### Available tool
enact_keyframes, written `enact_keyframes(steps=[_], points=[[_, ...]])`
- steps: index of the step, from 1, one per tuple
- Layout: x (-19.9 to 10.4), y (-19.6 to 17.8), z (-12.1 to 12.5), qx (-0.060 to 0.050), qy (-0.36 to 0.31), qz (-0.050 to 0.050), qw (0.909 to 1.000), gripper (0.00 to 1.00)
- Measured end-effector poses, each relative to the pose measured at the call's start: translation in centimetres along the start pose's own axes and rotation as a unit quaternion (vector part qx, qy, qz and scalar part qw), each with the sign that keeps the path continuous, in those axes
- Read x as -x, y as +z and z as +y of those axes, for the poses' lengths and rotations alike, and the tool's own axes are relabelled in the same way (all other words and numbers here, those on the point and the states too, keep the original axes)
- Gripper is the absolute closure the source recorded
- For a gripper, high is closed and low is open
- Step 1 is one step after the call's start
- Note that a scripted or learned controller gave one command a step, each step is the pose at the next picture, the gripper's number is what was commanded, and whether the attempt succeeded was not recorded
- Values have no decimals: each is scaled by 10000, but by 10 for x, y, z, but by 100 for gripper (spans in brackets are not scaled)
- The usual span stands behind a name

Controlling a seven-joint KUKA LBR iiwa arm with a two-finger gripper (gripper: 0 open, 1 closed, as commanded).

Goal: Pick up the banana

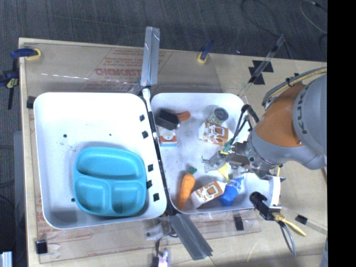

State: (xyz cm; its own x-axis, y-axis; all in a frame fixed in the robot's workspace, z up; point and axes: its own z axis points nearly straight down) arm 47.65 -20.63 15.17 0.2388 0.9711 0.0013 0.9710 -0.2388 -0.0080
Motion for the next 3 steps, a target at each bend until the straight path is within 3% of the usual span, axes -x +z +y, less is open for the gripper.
enact_keyframes(steps=[1,2,3], points=[[-11,35,31,18,-94,-13,10000,0],[-68,35,16,2,-5,-5,10000,0],[-16,3,46,22,-38,-3,10000,0]])
